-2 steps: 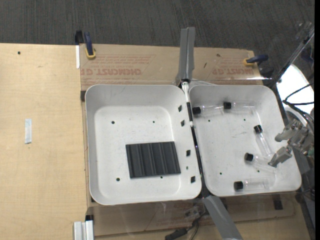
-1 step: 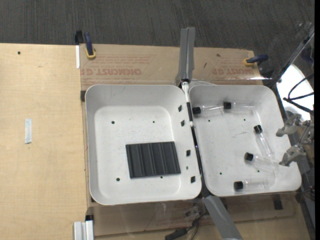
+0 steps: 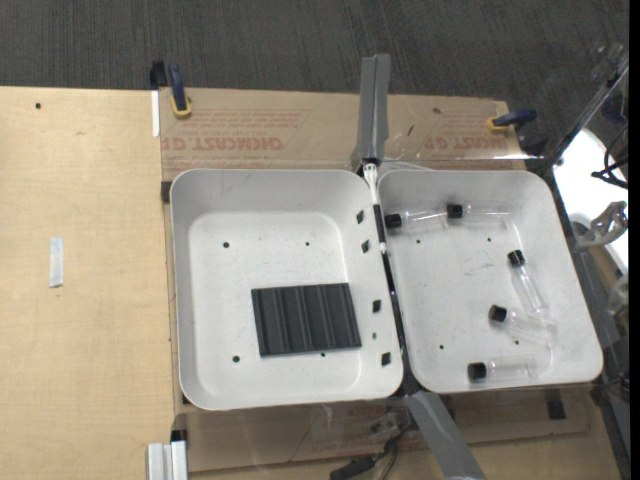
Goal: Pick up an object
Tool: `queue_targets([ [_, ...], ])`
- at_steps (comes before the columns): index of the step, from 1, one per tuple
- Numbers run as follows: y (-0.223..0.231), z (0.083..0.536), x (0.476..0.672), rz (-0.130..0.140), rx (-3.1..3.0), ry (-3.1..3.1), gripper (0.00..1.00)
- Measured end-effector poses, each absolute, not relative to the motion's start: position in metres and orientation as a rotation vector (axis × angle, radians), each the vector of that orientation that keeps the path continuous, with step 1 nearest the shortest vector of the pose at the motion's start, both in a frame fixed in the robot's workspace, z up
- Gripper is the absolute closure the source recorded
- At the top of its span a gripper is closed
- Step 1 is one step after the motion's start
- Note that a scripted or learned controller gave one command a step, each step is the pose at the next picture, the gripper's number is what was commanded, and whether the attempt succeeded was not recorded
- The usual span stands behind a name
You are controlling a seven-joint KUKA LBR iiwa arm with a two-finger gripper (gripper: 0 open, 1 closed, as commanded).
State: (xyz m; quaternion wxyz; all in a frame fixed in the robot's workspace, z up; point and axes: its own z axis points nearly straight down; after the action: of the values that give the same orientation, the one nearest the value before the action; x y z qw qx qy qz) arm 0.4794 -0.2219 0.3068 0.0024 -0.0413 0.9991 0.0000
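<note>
Surveying both bins, rated the task as not yet begun: found every candidate object lying on a bin floor, none lifted, none clamped. Could not tell the state of the gripper, open or closed, and so could not fix exact offsets from it; took the arm's entry side as the near side instead. Located the right bin (image 3: 450,298) on that near side and logged four clear tubes with black caps inside it, all lying flat. Noted the top tube (image 3: 425,215) along the back wall, farthest across from the entry side, with dark caps at both ends. Noted the slanted tube (image 3: 525,280) closest to the entry side, cap end up-bin. Noted the third tube (image 3: 520,323) just below it, near or perhaps touching its lower end; could not tell which. Noted the front tube (image 3: 505,370) against the front wall, well apart from the top tube. Located the left bin (image 3: 270,238) on the far side, holding one dark ribbed slab (image 3: 305,318) lying flat near its front. Judged all steps outstanding: approach, descent, closure on one object, lift. Judged the slanted tube the shortest reach, but expected its clear, round body to slip easily. Judged the slab's low, flat profile hard to pinch.
</note>
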Motion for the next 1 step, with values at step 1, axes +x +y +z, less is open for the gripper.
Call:
queue_targets([
  [1,-0.222,0.3779,0.4859,-0.001,-0.562,3.086,0.0],
])
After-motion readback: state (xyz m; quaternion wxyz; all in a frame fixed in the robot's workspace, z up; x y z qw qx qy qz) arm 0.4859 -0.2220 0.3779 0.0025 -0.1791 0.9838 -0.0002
